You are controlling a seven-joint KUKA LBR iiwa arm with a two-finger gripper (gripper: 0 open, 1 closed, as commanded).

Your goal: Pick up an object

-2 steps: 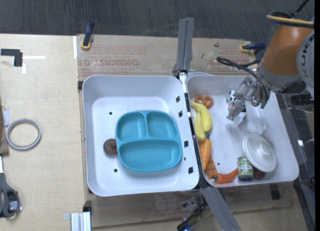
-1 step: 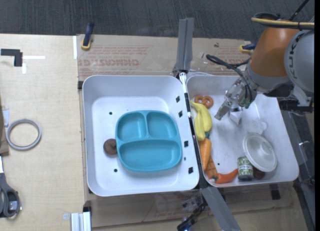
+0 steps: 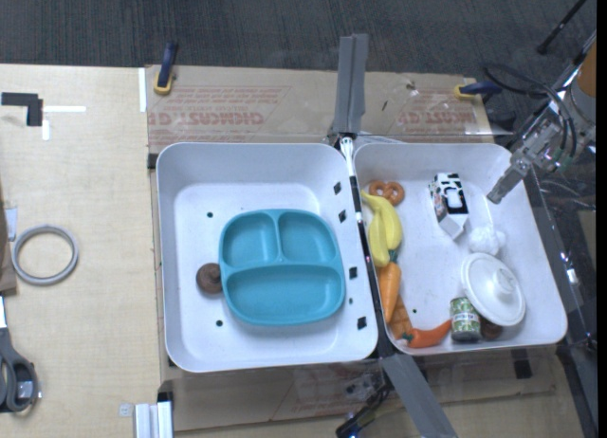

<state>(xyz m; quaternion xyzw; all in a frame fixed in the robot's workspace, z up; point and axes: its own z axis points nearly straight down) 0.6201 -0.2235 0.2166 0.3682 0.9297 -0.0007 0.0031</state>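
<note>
1. At the right edge of the frame, above the right bin's [image 3: 545, 237] upper right corner, the gripper [image 3: 507, 183] is seen, angled down-left.
2. Finger state cannot be told; nothing is seen held.
3. In the right bin, along its left wall: a pretzel [image 3: 387, 191] at top, a banana [image 3: 383, 228] just below it, a carrot [image 3: 389, 289] under the banana.
4. A red pepper [image 3: 429, 336] is laid at the bin's lower edge, just beside the carrot's lower end.
5. A black-and-white carton [image 3: 449, 203] is placed in the bin's upper middle, nearest the gripper but apart from it.
6. A small white lump [image 3: 483, 238] sits just below-right of the carton.
7. A white lidded bowl [image 3: 493, 288] is placed at lower right; a green can [image 3: 464, 319] touches its lower left side.
8. In the left bin [image 3: 180, 237], a teal divided plate [image 3: 282, 266] is centred; a brown round item [image 3: 209, 279] touches its left rim.
9. On the bench at far left: a tape roll [image 3: 42, 254] and scissors [image 3: 17, 379].
</note>
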